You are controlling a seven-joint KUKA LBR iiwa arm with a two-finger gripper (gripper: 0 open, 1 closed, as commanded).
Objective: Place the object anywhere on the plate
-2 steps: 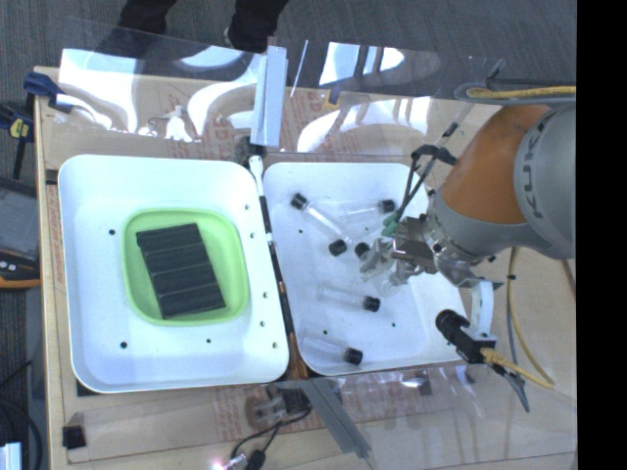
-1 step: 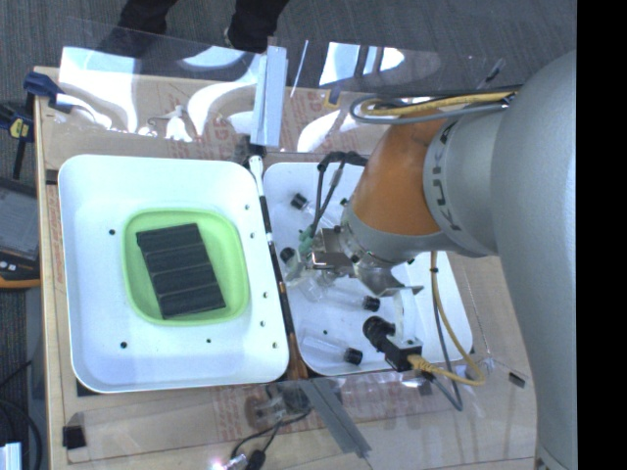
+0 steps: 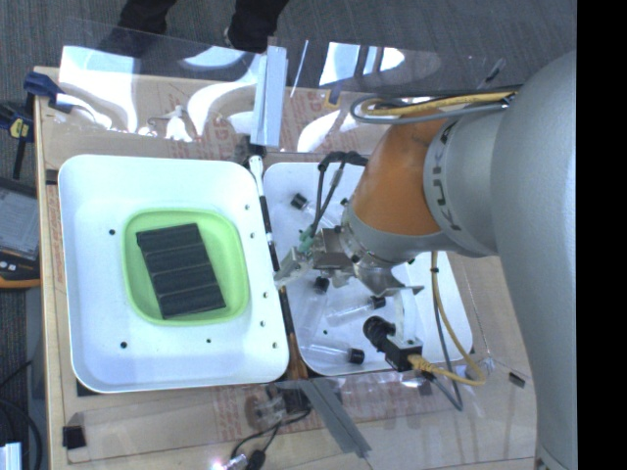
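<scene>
Gripper (image 3: 306,262) is seen low over the right bin (image 3: 312,186), near that bin's left wall and just beside the divide between the two bins. The fingertips are blurred and partly masked by the wrist; how far they are parted cannot be told, and nothing can be made out between them.

Dark object (image 3: 179,268) is found lying flat on the green plate (image 3: 231,245) in the left bin (image 3: 98,196). It is rectangular, ribbed across in several bands, near black, and set at a slight slant to the plate's edges. Most of the plate's floor is covered by it; a green margin is left showing all round.

Arm (image 3: 509,184) is brought in from the right, its grey body large in the foreground, the orange band (image 3: 397,189) just above the wrist. The wrist is angled down and leftward over the right bin. Yellow cable (image 3: 431,101) is looped along the arm's upper side.
</scene>
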